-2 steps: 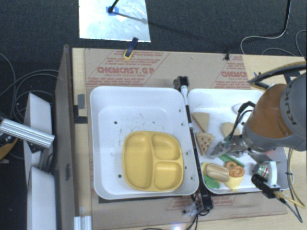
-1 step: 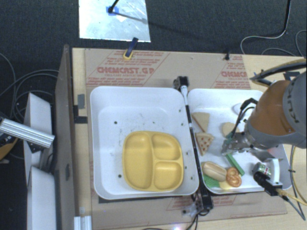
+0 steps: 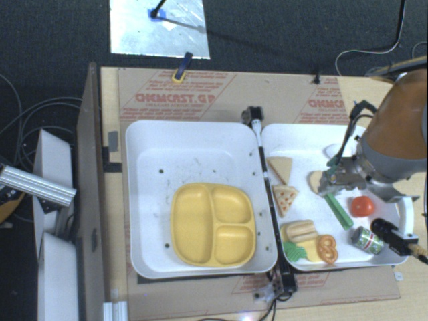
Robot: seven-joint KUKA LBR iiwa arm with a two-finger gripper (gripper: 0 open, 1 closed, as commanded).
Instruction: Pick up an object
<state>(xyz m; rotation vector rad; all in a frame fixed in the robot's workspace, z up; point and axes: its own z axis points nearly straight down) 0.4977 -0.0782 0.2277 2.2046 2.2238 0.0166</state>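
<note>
Two shallow white bins are noted side by side on the table (image 3: 167,91). The left bin (image 3: 152,146) carries a single yellow divided plate (image 3: 214,223), set low and to the right. The right bin (image 3: 301,138) carries all the small toy food.

The tool (image 3: 330,184) is seen low inside the right bin, at its middle. Whether it is open or closed cannot be told, and nothing is seen held in it. It is judged to be lowered there because two pieces lie close under it. A tan round piece (image 3: 314,180) sits just to its left, apparently touching it. A green stalk (image 3: 339,211) runs out from under it toward the near rim. Either is taken as the likely target, and no lift is yet evident.

Around the target the following are recorded:
- a red tomato (image 3: 362,206) just beside the stalk
- a small can (image 3: 366,240) near the front right corner
- a pretzel (image 3: 327,248), a hot-dog bun (image 3: 299,230) and a green leaf (image 3: 291,251) crowded against the front wall
- a pizza slice (image 3: 285,198) and a pale wedge (image 3: 281,168) along the divider between the bins

The tomato is judged the main obstruction, since little room is left on that side of the stalk. The stalk lies flat and slanted, so a poor alignment could let it slip. The bin walls stand well apart from the tool and are not expected to interfere.
</note>
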